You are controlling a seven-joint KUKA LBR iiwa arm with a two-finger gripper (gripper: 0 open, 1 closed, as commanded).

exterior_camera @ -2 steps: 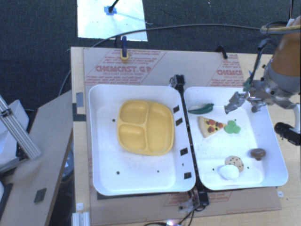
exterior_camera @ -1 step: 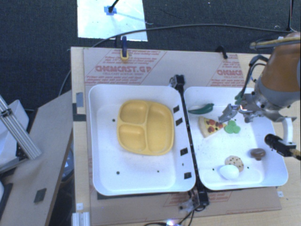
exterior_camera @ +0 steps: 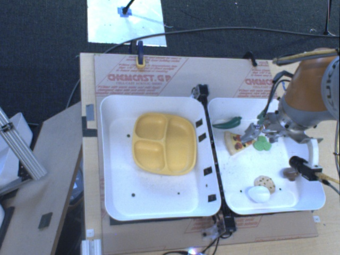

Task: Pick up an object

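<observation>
Target looks like the pizza slice toy (exterior_camera: pixel 234 142), lying flat in the right bin (exterior_camera: pixel 313 198), upper-left part of that bin, right of frame centre. Its long axis runs roughly up-down in the picture, slightly tilted. The gripper (exterior_camera: pixel 249 136) sits at the slice's right edge, fingertips right over or touching it; can't tell which. Can't tell how far the fingers are spread either, and nothing is visibly held between them. The arm comes in from the right, so my read is a short drop and close rather than a reposition.

Other contents of the right bin:
- green broccoli-like piece (exterior_camera: pixel 262 145) just right of the gripper tip
- dark green pepper or pod (exterior_camera: pixel 227 123) above the slice, long axis near horizontal
- cookie (exterior_camera: pixel 264 183) and white egg (exterior_camera: pixel 259 194) touching, lower middle
- small brown item (exterior_camera: pixel 290 173) at right, too small to name

The left bin (exterior_camera: pixel 114 195) holds a yellow divided plate (exterior_camera: pixel 162 143), compartments bare.
</observation>
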